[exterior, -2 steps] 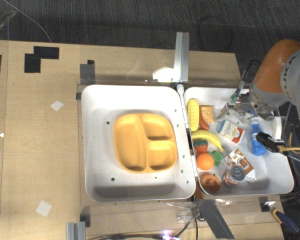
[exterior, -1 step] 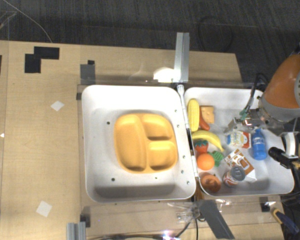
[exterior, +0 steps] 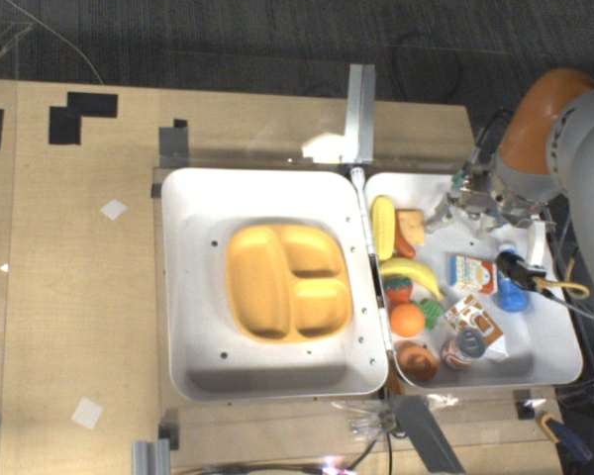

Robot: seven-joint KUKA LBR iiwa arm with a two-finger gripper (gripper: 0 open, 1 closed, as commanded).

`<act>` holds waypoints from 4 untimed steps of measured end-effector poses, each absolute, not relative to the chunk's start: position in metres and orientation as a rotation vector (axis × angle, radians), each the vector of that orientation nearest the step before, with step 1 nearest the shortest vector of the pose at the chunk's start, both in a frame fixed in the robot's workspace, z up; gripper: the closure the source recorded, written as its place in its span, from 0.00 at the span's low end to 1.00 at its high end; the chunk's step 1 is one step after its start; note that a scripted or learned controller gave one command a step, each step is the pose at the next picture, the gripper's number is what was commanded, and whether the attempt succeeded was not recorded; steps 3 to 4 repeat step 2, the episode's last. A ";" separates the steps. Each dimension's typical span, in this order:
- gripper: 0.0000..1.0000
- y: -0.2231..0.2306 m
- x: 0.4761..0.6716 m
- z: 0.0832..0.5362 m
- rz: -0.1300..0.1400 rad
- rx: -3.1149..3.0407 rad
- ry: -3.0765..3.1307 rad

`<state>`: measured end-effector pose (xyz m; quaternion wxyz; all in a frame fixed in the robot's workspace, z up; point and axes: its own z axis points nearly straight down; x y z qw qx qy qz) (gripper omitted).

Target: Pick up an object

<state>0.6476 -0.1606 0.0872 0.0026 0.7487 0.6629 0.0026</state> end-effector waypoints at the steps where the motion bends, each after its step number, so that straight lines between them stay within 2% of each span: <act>1: 0.00 -0.177 0.617 0.088 0.009 2.391 2.030; 2: 0.00 -0.185 0.546 0.089 0.014 2.387 2.035; 4: 0.00 -0.185 0.546 0.089 0.014 2.387 2.035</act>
